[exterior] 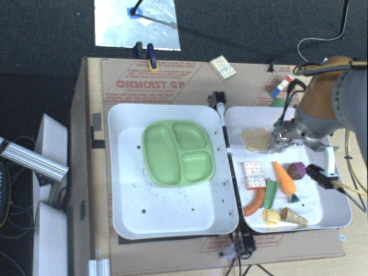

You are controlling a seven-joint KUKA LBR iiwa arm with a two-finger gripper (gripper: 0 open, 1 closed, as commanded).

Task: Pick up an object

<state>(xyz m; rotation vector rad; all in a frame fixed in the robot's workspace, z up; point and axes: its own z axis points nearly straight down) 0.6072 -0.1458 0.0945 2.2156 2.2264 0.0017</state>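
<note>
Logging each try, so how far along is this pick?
Done: the gripper is down in the right bin, beside the tan slice. In hand: nothing visibly gripped. Left: grasp and lift something; the carrot and other toys lie loose.

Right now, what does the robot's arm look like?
The big rounded grey arm has an orange band above its wrist. At its end sits a small silvery metal tool. Thin black cables loop around the top of it.
</note>
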